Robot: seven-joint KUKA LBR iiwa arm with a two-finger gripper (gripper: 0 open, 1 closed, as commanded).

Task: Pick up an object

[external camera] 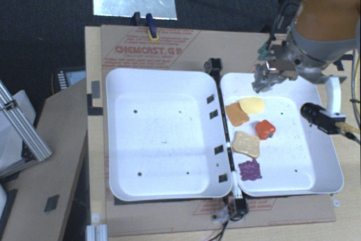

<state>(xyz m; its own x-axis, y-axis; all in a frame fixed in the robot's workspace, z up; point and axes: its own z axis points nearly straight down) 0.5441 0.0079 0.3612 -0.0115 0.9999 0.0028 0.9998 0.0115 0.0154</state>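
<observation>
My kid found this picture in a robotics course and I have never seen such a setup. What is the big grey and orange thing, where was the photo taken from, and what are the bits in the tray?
The photo comes from one fixed camera above a bench, looking down at a slant. The grey and orange thing is a robot arm reaching in from the right. At its end is a gripper, which hangs over the back of the right bin. Nothing can be seen held in it.

Two shallow white bins sit side by side. In the right one lie five small toy foods: a yellow piece, an orange-brown piece, a red piece, a tan slice and a purple cluster. The left bin sits beside it.
</observation>
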